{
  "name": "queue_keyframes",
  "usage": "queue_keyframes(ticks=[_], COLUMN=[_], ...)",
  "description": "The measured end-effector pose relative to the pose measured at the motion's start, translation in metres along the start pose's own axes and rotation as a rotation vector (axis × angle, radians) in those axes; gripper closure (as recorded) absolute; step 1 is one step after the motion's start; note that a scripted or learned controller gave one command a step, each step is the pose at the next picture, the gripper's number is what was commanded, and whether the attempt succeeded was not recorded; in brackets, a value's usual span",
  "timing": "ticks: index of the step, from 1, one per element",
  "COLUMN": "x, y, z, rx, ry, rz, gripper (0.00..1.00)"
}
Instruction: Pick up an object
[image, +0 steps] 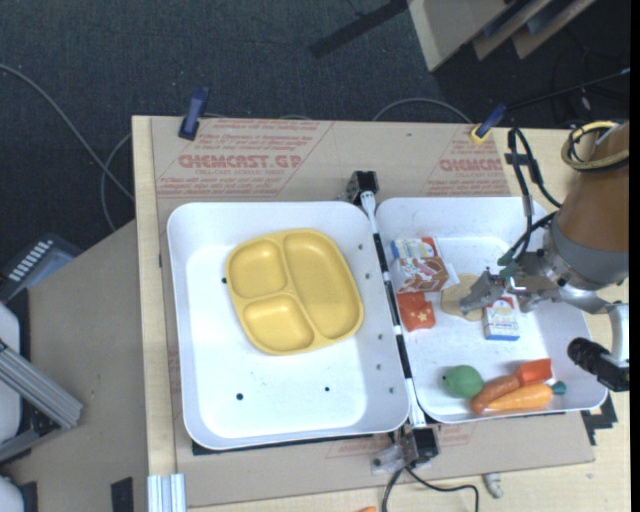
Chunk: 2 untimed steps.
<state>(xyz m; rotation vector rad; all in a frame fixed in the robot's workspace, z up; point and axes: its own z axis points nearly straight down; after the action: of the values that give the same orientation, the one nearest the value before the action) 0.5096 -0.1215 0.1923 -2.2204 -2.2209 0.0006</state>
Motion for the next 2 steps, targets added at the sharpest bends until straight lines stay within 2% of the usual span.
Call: queue_keyframes(ticks=[1,2], x=[-0.048,-0.084], y=[0.065,0.034], z=[0.1,0.105], rx=[-0.003,-0.004], ry=[-0.002,-0.002], rz=[0.001,0.001], gripper=[0.0,0.0])
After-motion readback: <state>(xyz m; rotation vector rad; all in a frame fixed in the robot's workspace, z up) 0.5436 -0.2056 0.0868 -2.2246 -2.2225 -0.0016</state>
